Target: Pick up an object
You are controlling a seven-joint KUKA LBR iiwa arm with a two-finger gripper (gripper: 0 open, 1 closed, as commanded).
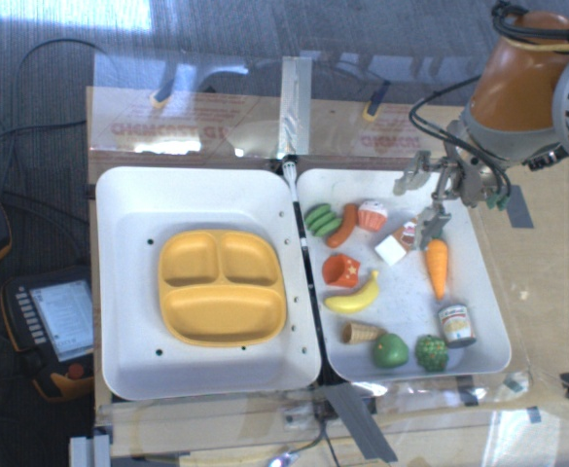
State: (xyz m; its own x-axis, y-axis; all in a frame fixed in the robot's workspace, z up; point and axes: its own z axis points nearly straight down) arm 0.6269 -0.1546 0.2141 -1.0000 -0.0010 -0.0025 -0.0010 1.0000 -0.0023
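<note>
Starting at nine o'clock, the left white plastic bin (119, 261) holds a yellow three-compartment plastic tray (222, 286), lying flat near its middle. Nothing there is within the arm's present reach.

Across the divider, the right white plastic bin (488, 305) carries the toy food. Along its left side lie a green ridged toy vegetable (320, 219) and a reddish toy sausage (343, 225) touching it, then a red toy pepper piece (340, 270), a yellow toy banana (354, 296) and a tan toy cone (360, 333). Toward six o'clock sit a green toy apple (390, 349), a green toy broccoli head (432, 352) and a small labelled toy can (454, 323). Nearer twelve o'clock are a pink-and-white toy cupcake (372, 216) and a white block (391, 250). An orange toy carrot (438, 264) lies lengthwise toward three o'clock.

At about two o'clock the two-finger gripper (442, 198) hangs from the grey arm with its orange band (519, 76), over the bin's upper right part. Its fingers look spread and released, with nothing between them; the carrot's top and a small red-and-white toy piece (409, 233) lie just below them.

The step in hand appears to be the approach, before any grasp. The next move likely calls for descending straight over one object, probably the carrot, with the fingers straddling its narrow width, then closing and lifting clear of its neighbours.
</note>
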